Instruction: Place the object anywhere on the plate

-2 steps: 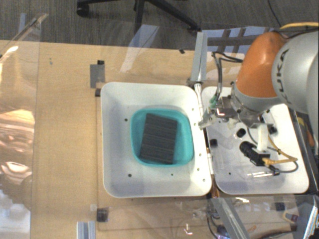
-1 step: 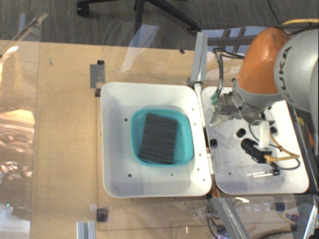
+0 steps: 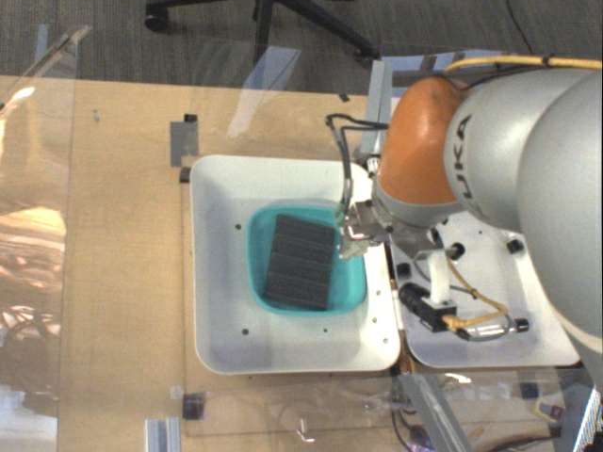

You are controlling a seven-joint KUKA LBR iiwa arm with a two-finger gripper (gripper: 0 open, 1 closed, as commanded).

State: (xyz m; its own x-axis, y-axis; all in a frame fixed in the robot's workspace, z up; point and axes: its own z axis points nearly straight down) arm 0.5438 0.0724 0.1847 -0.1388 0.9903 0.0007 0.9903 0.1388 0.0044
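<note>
A teal plate [image 3: 257, 252] sits in the left white bin [image 3: 219, 290]. A dark ribbed rectangular block [image 3: 300, 262] lies flat on the plate, a little left of its middle and slightly tilted. My gripper [image 3: 355, 231] hangs over the plate's right rim, just right of the block's upper corner. The orange band and the grey arm cover most of what lies behind it. Nothing shows between the gripper and the block.
The right white bin [image 3: 532, 342] is mostly covered by the arm. A clear plastic sheet lies over the wooden bench at the left [image 3: 57, 252]. An office chair's base [image 3: 264, 8] stands on the floor behind the bench.
</note>
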